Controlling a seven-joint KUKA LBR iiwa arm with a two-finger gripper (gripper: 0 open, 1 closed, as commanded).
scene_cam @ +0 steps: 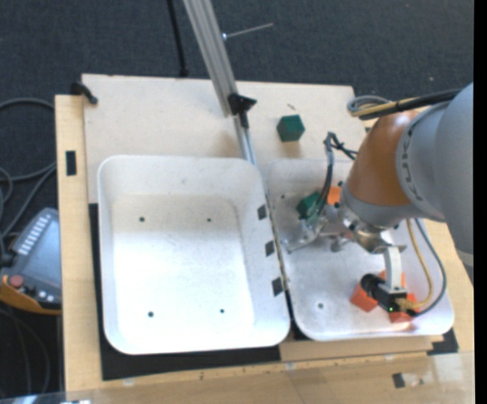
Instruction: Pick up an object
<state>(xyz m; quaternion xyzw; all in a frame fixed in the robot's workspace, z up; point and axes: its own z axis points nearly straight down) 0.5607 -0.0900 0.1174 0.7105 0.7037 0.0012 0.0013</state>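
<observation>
In the camera view, the arm (411, 162) reaches in from the right and hangs over the right bin (327, 310), its orange band and wrist covering much of that bin. The gripper (310, 225) sits low near the bin's left wall, just beside a small green object (312, 204) with a bit of orange showing next to it; I cannot tell how the gripper is set, nor whether it has anything in it, since the wrist hides that part. An orange object (363, 297) lies near the bin's front right corner, close to cabling at the wrist. A green cube (290, 127) stands on the desk (159, 116) behind the bins, outside both. The left bin (184, 242) lies alongside.

The step in hand looks like closing on the green object. To do it well, I judge the gripper should be centred over it, clear of the bin wall, and descend straight, then lift slowly to check the hold.
</observation>
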